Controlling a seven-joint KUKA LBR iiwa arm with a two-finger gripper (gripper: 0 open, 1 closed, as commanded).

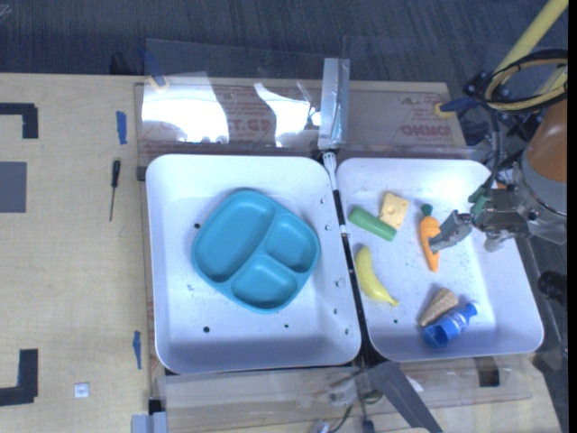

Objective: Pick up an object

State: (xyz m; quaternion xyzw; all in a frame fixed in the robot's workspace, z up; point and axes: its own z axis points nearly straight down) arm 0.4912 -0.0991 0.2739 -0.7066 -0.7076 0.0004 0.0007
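Note:
The right bin holds several toy foods. An orange carrot lies in its middle, with a green cylinder and a yellow cheese wedge to its left. A yellow banana lies by the bin's left wall. A brown cone-shaped piece and a blue bottle sit near the front. My gripper reaches in from the right, low over the bin, and its tip overlaps the upper part of the carrot. The carrot looks to be lying on the bin floor.
The left bin holds a blue divided plate. A metal divider post stands behind the seam between the bins. Cables and the arm's orange band crowd the right edge. A screwdriver lies on the bench at left.

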